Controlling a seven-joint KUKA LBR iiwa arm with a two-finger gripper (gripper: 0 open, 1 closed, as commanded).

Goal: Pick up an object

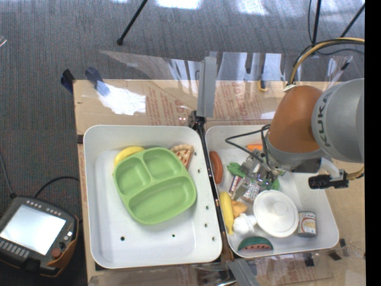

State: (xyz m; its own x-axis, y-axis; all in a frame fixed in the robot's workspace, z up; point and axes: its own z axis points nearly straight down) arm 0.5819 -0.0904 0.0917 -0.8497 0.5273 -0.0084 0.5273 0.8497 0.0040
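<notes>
Camera view

Progress: no object is seen lifted; every item in the right bin (328, 214) appears to rest on the bin floor. The pick is judged not yet accomplished.

Remaining: a grasp is to be secured and an item raised clear of the bin.

Gripper state: the gripper (260, 173) is seen low among the clutter, but whether it is released or clenched cannot be told; its tip is lost against the items beneath.

Arm pose: the arm (345, 121) is brought in from the right, its orange band (296, 121) directly above the wrist, the wrist pointed steeply down into the right bin.

Candidate items: a green packet (239, 169) lies just left of the gripper; a white bowl (275, 213) sits just below and to its right; a sausage (216, 166) lies further left; a banana (227, 212) lies below and to the left; a small can (307, 224) stands well to the lower right; a watermelon slice (255, 243) lies well below.

Left bin (98, 219): a green tray (155, 185) is noted well left of the gripper, untouched.

Judgement: contact with the packet area is probable, not confirmed.
</notes>
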